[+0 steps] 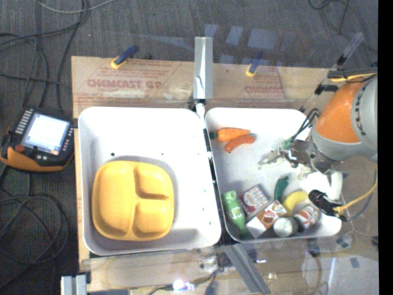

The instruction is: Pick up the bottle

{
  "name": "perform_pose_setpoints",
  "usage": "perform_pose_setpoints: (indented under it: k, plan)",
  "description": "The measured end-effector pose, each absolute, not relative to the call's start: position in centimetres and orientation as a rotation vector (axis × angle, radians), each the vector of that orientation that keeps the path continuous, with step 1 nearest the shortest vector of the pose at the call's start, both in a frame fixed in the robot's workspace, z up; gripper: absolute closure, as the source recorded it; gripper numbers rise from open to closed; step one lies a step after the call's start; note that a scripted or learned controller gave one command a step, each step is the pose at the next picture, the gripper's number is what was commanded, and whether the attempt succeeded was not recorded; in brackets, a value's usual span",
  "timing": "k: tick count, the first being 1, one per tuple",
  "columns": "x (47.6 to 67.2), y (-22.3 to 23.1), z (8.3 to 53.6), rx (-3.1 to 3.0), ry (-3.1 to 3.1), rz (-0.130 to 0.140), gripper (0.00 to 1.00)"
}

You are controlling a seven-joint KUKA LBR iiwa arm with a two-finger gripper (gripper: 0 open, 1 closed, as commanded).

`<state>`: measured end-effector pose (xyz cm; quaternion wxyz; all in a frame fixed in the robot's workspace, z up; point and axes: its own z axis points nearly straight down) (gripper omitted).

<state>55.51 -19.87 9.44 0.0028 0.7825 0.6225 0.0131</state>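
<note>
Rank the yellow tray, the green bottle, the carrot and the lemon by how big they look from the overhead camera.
1. Yellow tray, by far the largest.
2. Green bottle and carrot: these look alike in length, too close to rank.
3. Lemon, smallest, though other items partly cover it.

The arm [350,125] is cut off by the frame's 3 o'clock edge. Its gripper [284,154] is too small to read. The bottle's [234,209] lower end hides behind the bin wall [212,165].

Grey arm [368,112] with a bulbous orange band [341,118] (glossy) and yellow cable [362,195]
</note>
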Motion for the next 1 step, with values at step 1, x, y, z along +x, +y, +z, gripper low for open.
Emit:
perform_pose_setpoints:
  k: [1]
  plan:
    - [61.39,-17.07,8.96,2.335,2.090,0.006,0.00]
